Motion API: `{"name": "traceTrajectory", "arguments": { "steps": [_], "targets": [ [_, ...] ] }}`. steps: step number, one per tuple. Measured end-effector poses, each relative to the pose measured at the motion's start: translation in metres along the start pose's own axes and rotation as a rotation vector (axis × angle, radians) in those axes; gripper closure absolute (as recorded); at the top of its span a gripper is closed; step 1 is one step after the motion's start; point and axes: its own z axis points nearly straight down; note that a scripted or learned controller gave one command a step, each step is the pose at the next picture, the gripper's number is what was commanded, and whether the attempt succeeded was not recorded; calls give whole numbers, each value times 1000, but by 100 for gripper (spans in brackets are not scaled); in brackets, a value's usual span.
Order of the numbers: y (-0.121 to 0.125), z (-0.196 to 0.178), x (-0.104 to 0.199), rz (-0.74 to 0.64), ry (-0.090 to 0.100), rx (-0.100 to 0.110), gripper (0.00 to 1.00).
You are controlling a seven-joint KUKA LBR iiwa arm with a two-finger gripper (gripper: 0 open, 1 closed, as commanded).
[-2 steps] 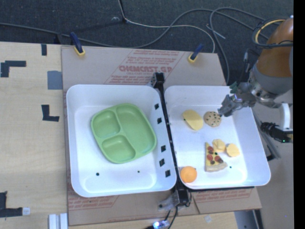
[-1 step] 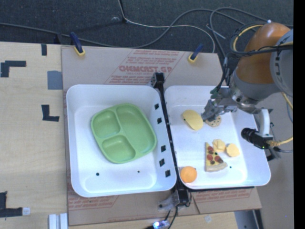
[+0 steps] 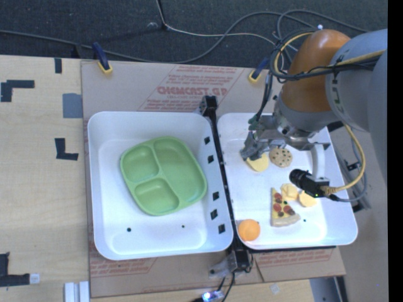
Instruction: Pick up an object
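Cardboard sheet [image 3: 189,87] under bins reads "CHEMCAST GP" in red. Gripper [image 3: 254,151] down over yellow piece [image 3: 258,164], right bin [image 3: 327,231]; grip state unclear.

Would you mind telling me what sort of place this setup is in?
Probably a robotics lab test bench: a robot arm over two white bins, toy food such as a pizza slice, and loose cables on the floor.

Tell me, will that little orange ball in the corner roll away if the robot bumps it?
Probably, yes. The orange ball looks round and smooth, so a nudge would likely send it rolling across the flat floor of the right bin. It sits near the bin's front wall, which should stop it soon. Its curved sides might also slip out from a two-finger pinch.
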Motion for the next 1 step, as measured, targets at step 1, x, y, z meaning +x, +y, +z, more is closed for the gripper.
{"name": "traceTrajectory", "arguments": {
  "steps": [1],
  "targets": [
    [-12, 4, 49, 1, 0, 1, 100]
  ]
}}
